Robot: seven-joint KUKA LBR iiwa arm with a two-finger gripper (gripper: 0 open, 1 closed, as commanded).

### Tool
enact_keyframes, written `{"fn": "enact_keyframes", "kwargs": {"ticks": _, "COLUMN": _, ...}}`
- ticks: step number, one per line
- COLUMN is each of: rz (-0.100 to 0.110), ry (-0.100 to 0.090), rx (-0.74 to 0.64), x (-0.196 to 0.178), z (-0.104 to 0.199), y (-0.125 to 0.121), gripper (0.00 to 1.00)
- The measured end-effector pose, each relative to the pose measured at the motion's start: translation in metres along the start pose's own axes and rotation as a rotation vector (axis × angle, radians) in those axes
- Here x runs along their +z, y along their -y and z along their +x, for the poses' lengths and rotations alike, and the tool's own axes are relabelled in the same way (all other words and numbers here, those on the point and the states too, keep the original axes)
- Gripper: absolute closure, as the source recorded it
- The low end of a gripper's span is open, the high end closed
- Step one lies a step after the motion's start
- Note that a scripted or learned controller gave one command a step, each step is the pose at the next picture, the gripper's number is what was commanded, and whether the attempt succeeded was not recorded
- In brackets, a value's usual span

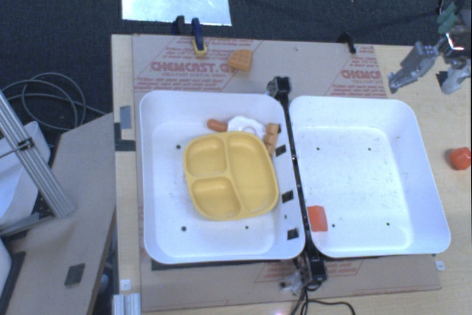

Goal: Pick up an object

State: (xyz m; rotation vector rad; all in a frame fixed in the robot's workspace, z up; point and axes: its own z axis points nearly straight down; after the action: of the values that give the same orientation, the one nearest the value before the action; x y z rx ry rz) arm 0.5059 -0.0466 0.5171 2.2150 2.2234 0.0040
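1. Left bin (158,181) holds the yellow tray (230,175), with sausage (217,125) and white piece (245,125) touching its far rim.
2. Orange block (317,217) lies in the right bin's (413,158) near-left corner.
3. My pincer (431,68) hangs beyond the right bin; grip state: cannot tell.
4. Risk: the block hugs the wall, so a finger could strike the rim.

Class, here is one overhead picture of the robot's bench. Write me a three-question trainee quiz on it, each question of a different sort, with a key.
1. True or false: the yellow divided plate lies in the right bin.
2. Which bin holds the orange block? A) left B) right
3. Fill in: the waffle piece lies on the ____ beyond the bins.

Key: 1 false, it lies in the left bin; 2 B; 3 cardboard.
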Motion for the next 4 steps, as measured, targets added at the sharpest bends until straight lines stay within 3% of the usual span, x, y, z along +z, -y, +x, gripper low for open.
{"fn": "enact_keyframes", "kwargs": {"ticks": 4, "rz": 0.000, "ry": 0.000, "rx": 0.000, "x": 0.0000, "z": 0.0000, "y": 0.0000, "gripper": 0.00}}
